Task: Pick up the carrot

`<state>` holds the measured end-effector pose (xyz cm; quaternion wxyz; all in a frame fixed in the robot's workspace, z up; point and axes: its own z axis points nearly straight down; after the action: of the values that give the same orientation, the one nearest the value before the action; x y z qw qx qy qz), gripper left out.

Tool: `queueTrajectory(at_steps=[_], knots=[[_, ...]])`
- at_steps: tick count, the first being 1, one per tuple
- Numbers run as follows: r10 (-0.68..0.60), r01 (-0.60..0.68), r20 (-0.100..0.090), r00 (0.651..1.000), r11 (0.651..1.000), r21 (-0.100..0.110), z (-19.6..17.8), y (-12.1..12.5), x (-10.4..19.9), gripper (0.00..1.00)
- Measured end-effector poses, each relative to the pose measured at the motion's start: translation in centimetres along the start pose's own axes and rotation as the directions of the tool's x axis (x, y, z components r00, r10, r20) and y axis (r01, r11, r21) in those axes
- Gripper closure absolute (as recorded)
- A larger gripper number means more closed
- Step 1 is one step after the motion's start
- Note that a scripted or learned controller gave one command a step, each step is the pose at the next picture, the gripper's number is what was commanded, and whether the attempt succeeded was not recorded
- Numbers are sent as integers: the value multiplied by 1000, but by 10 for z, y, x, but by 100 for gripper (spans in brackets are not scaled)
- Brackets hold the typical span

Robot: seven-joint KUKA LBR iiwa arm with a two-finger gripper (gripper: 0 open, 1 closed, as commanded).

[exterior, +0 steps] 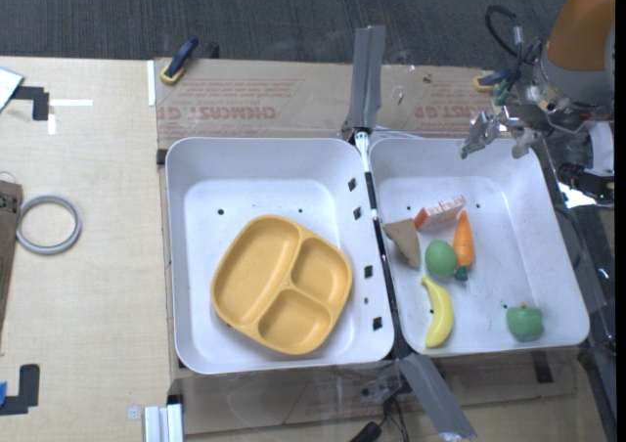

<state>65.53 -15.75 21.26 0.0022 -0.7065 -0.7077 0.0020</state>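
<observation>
The carrot [463, 242] is orange with a small green top and lies upright-lengthwise in the middle of the right bin [528, 186]. It touches a green round fruit [440, 257] on its left. My gripper [497, 130] hangs over the far edge of the right bin, well above and behind the carrot, with its two fingers spread apart and nothing between them.
The right bin also holds a small red-and-white box [439, 212], a brown wedge [403, 241], a banana [439, 312] and a green apple [524, 322]. The left bin [196, 186] holds a yellow divided plate [282, 284]. A tape roll [45, 224] lies on the bench at left.
</observation>
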Motion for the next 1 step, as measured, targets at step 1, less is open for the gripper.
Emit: queueTrajectory(at_steps=[1], knots=[[-64, 64, 5, 998, 998, -23, 87, -55, 9, 0]])
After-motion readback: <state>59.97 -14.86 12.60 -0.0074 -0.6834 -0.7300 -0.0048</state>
